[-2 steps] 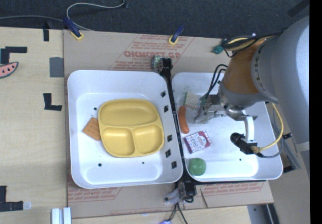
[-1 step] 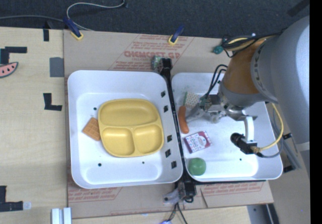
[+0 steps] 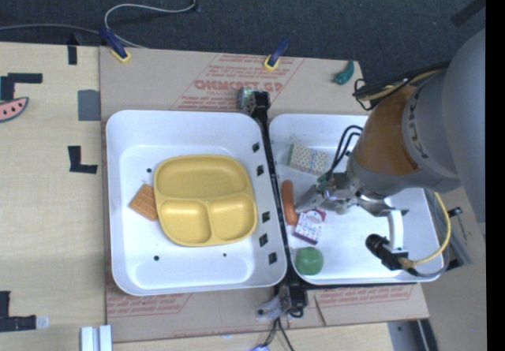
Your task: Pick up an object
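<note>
The right bin [image 3: 410,270] holds a green ball [image 3: 309,260] at its front left, a small red and white packet [image 3: 309,225] just behind it, an orange carrot-like stick [image 3: 289,201] along the left wall, and a pale patterned sponge [image 3: 308,158] further back. My gripper [image 3: 327,193] is down in this bin, just right of the stick and above the packet. The wrist hides its tips.
In the left bin [image 3: 126,263] lies a yellow divided plate [image 3: 205,198], and a tan cracker [image 3: 144,202] pokes out from under its left edge. The grey arm [image 3: 410,144] covers the back right of the right bin. Clips and cables lie behind the bins.
</note>
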### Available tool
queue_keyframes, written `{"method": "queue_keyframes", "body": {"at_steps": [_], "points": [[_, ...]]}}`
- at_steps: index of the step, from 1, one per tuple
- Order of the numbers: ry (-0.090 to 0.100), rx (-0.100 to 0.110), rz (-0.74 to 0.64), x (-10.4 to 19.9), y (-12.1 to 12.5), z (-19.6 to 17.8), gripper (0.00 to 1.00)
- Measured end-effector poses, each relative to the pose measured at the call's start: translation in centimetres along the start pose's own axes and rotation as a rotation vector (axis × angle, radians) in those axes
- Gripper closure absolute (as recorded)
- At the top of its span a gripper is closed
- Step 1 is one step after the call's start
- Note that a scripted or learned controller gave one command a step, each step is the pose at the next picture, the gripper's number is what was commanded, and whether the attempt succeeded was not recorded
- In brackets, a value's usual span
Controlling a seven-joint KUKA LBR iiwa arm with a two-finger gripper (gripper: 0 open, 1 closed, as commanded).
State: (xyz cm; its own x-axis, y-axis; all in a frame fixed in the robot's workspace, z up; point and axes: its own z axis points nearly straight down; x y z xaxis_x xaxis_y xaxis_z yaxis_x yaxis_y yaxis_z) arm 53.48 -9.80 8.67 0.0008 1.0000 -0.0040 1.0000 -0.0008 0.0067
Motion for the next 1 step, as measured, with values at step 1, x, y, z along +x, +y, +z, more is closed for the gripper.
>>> {"method": "queue_keyframes", "body": {"at_steps": [1], "points": [[0.000, 0.000, 0.000, -0.03, 0.03, -0.94, 1.00]]}}
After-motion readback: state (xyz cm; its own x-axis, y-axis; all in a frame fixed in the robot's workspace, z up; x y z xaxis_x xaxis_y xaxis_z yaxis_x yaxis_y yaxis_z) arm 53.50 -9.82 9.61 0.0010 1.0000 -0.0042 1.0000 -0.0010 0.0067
